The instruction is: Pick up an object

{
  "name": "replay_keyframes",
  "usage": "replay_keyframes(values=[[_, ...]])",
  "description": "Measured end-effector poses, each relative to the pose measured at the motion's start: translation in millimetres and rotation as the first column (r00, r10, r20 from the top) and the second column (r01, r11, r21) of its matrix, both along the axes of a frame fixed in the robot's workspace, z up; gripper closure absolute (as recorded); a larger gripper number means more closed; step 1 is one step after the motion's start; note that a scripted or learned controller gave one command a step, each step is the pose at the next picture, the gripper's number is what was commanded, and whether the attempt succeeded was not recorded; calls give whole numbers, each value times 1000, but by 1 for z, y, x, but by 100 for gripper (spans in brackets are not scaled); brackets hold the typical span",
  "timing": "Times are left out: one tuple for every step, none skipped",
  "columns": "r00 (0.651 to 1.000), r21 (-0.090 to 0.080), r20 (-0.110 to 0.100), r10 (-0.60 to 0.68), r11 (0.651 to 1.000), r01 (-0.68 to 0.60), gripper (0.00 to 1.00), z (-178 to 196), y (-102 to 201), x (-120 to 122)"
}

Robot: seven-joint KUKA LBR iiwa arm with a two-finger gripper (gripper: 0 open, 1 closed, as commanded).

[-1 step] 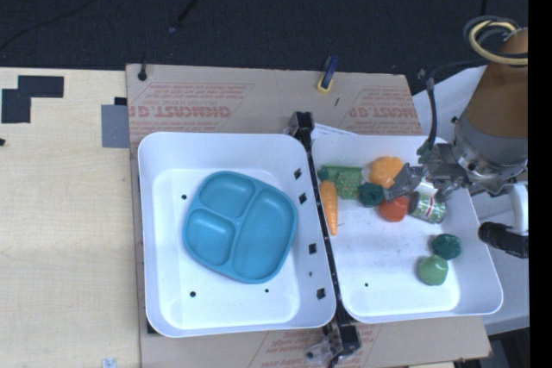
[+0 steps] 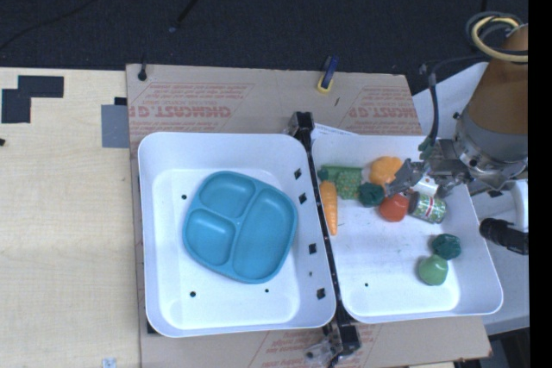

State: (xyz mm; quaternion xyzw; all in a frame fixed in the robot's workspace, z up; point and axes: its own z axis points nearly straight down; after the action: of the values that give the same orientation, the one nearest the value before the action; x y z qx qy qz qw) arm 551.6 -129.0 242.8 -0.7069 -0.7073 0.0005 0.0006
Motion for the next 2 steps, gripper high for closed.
replay_keyframes(values=[[1000,2,-7,0,1000,0,0,-44,1,-1],[1000,2,-7,-1,1000,1,0,-107,-2,-3]])
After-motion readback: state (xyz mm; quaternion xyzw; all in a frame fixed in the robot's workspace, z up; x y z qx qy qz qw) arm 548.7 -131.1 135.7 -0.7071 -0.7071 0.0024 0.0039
